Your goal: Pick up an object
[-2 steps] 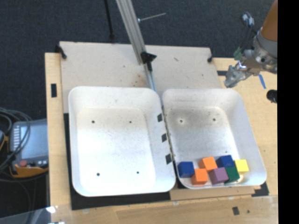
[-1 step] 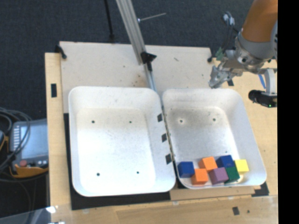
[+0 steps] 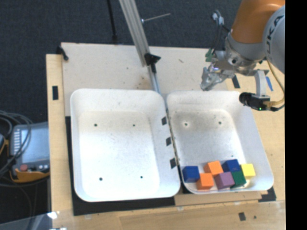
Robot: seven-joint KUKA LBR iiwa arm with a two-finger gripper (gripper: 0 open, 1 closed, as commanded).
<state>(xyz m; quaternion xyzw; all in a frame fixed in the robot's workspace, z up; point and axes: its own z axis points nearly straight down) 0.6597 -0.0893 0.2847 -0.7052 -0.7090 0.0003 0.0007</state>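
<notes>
Several small blocks huddle at the near edge of the right bin (image 3: 249, 128): a blue block (image 3: 191, 173), an orange block (image 3: 214, 167), a second orange block (image 3: 206, 180), a purple block (image 3: 223, 180), a green block (image 3: 239, 178), a dark blue block (image 3: 232, 165) and a yellow block (image 3: 248, 170). My gripper (image 3: 209, 82) hangs above the far rim of the right bin, well away from the blocks. Nothing shows between its tips.
The left bin (image 3: 81, 128) lies beside the right one, their rims touching at the middle. A slanted aluminium post (image 3: 136, 30) rises behind the bins. A control pendant (image 3: 29, 152) with cables sits off the bench at the left.
</notes>
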